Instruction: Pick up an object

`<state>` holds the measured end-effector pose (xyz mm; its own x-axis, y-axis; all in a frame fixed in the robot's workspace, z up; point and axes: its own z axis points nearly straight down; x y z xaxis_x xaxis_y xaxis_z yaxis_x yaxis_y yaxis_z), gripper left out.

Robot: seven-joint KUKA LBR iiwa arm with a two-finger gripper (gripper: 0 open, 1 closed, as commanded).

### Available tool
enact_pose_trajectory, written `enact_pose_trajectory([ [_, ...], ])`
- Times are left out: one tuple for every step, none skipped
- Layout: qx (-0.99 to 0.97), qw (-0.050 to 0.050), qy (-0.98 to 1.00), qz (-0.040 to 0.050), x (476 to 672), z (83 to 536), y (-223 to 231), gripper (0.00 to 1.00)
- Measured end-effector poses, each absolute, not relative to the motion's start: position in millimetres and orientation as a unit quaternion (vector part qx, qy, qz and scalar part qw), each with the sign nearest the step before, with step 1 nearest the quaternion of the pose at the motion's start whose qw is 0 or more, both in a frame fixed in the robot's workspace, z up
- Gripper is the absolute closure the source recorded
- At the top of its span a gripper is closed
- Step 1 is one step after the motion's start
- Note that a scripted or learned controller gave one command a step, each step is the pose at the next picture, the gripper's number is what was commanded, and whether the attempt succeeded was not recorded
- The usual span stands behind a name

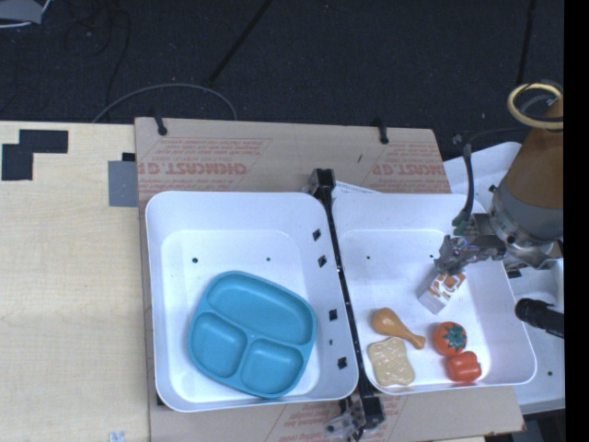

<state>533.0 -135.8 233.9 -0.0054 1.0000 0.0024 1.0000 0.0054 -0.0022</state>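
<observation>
The hand [453,258] hangs over the right bin [525,357], fingers seemingly pinching a small boxy carton [441,288]. One smooth blue three-compartment plate [251,332] fills the left bin [170,247].

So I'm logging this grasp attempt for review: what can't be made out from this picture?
- Whether the gripper holds the small carton: too small and blurred.
- The carton's label: too small to read.
- The arm above the orange band: cut off by the right edge.
- The right bin's far-right rim: hidden by the arm.
</observation>
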Motion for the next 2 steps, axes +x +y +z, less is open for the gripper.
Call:
enact_pose_trajectory([
  [-0.706,0.001,-0.708,0.0002,545.4,231,-95,1.00],
  [-0.705,0.001,-0.709,0.0003,563.9,240,-43,1.00],
])
